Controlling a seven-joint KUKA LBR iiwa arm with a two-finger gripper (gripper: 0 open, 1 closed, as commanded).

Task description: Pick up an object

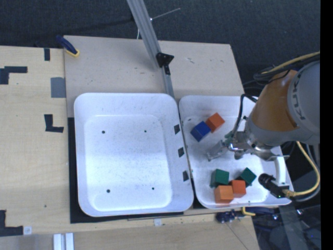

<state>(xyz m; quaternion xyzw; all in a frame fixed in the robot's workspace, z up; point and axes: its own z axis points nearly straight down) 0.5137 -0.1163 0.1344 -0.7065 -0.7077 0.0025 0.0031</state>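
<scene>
Arm (283, 111) reaches into right bin (197, 105) on worktop (31, 139); jaws' (217, 152) state cannot be told; nothing visibly gripped; blue block (200, 131) touching orange block (215, 122) near far wall; two green blocks (220, 177), two orange blocks (225, 193) clustered near front wall.

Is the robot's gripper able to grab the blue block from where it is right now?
Probably yes. The gripper hangs over the right bin, just below the blue block. Nothing covers the block, though an orange block touches its far corner, which might crowd the fingers.
</scene>
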